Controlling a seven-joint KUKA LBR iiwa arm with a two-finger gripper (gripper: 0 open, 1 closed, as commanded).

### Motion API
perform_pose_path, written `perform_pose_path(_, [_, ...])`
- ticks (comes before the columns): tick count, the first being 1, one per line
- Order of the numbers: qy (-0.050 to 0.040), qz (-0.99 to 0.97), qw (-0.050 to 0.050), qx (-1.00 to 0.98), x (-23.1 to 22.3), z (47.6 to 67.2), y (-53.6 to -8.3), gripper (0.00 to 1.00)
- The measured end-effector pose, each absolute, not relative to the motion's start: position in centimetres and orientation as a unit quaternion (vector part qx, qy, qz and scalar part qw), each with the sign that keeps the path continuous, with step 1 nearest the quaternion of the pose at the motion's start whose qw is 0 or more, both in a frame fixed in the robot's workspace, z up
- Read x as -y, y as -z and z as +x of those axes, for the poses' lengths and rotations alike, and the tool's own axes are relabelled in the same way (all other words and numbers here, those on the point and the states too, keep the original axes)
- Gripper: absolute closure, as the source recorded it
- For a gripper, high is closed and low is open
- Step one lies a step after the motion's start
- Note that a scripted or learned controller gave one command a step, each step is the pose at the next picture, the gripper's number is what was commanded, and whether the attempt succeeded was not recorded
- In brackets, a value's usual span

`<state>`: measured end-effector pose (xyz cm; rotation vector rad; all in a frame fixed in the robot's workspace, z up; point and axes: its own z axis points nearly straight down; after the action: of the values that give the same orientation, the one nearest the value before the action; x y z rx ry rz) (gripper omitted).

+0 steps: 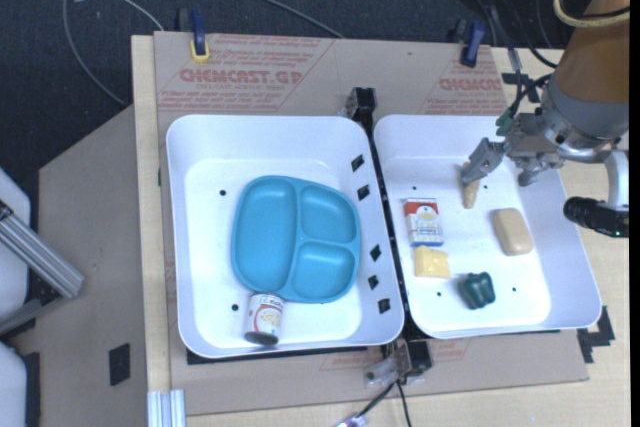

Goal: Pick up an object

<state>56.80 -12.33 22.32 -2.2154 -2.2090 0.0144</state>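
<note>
The right bin (560,310) holds a small red, white and blue box (424,222), a yellow block (432,262), a dark green pepper-like toy (477,289) and a tan oblong piece (512,231). My gripper (499,179) hangs over the upper middle of this bin, above and between the box and the tan piece. Its fingers are spread open with nothing between them. The left fingertip (469,192) sits just up and right of the box.
A blue divided plate (297,238) fills the middle of the left bin (190,215), with a small can (264,317) lying at its lower edge. Black clips line the divider (372,205) between the bins. Clamps and cables lie beyond the bench's far edge.
</note>
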Motion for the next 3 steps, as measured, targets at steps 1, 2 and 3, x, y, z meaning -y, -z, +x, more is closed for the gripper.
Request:
perform_pose_path(1, [-0.0001, -0.707, 0.001, 0.707, 12.3, 57.1, -23.1, 0.00])
perform_pose_path(2, [-0.0009, -0.707, 0.002, 0.707, 13.1, 56.6, -18.5, 0.00])
perform_pose_path(3, [-0.0011, -0.707, 0.003, 0.707, 13.1, 56.3, -14.2, 0.00])
